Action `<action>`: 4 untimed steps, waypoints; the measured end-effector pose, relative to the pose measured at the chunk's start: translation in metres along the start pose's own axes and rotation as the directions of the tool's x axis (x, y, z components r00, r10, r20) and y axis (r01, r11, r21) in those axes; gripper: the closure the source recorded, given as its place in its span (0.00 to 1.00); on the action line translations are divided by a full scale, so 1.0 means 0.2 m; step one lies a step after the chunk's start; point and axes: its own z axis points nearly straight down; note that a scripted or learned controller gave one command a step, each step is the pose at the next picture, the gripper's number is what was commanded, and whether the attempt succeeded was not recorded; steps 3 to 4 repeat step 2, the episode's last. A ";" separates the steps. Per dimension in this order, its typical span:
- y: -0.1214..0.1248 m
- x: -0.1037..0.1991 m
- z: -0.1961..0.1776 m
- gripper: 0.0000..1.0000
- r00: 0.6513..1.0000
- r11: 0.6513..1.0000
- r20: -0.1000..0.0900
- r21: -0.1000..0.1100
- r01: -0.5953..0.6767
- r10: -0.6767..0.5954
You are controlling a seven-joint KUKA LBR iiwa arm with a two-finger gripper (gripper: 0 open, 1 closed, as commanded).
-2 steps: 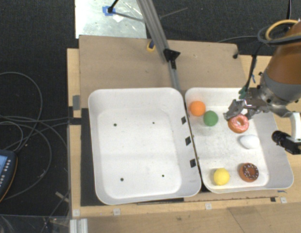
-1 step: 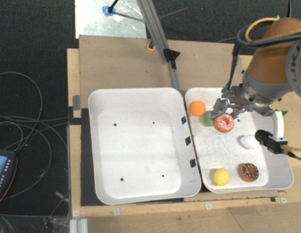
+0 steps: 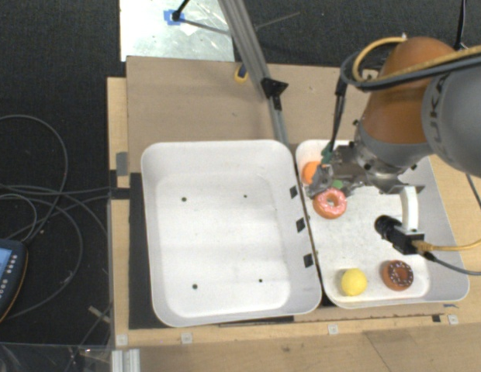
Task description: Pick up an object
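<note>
My gripper (image 3: 324,180) hangs low over the far left part of the right bin (image 3: 357,242). A pink frosted donut (image 3: 330,204) lies just under and in front of it, partly covered by the gripper body. An orange fruit (image 3: 309,171) sits right beside the gripper against the bin's left wall. Whether the gripper touches either one is hidden. At the bin's near end lie a yellow lemon (image 3: 353,282) and a chocolate sprinkled donut (image 3: 397,275), both well apart from the gripper.
The left bin (image 3: 217,231) stands next to the right one, and their rims meet at a divider with black clips (image 3: 300,225). A grey pole (image 3: 252,49) slants across the bench behind the bins. Cables lie on the floor at left.
</note>
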 end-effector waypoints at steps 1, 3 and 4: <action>-0.02 0.23 -0.02 1.00 1.000 1.000 0.000 -0.001 0.001 -0.001; -0.07 0.52 -0.06 1.00 1.000 1.000 0.000 -0.002 0.002 -0.002; -0.07 0.52 -0.06 1.00 1.000 1.000 0.000 -0.002 0.002 -0.002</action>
